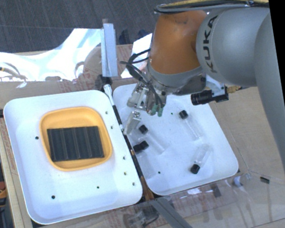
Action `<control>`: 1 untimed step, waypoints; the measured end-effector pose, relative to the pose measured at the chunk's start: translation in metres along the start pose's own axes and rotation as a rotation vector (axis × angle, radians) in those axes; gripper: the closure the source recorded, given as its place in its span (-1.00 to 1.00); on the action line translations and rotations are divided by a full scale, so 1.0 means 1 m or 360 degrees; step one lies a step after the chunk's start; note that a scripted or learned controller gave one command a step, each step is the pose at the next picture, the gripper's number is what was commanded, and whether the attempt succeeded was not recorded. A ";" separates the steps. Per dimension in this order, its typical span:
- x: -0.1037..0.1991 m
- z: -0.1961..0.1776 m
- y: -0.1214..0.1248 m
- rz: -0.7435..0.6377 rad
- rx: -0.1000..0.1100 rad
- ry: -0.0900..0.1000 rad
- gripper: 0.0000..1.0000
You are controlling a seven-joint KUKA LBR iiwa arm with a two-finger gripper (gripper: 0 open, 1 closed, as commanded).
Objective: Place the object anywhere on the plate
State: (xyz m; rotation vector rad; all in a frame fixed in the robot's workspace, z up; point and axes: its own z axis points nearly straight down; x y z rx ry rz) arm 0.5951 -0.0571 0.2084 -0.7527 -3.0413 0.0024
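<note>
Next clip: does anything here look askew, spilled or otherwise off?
Nothing looks spilled or broken. The clear vials with black caps lie on their sides at different angles in the right bin, apart from each other. The yellow plate sits flat in the left bin. The gripper is over the right bin's upper left.

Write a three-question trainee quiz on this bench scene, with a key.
1. True or false: the yellow plate sits in the left bin.
2. Which bin does the gripper hover over? A) left B) right
3. Fill in: the clear vials have ___ caps.

Key: 1 true; 2 B; 3 black.
</note>
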 end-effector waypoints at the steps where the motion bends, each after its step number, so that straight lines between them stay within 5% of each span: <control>1: 0.001 0.018 0.058 -0.0343 -0.0004 -0.0012 -1.00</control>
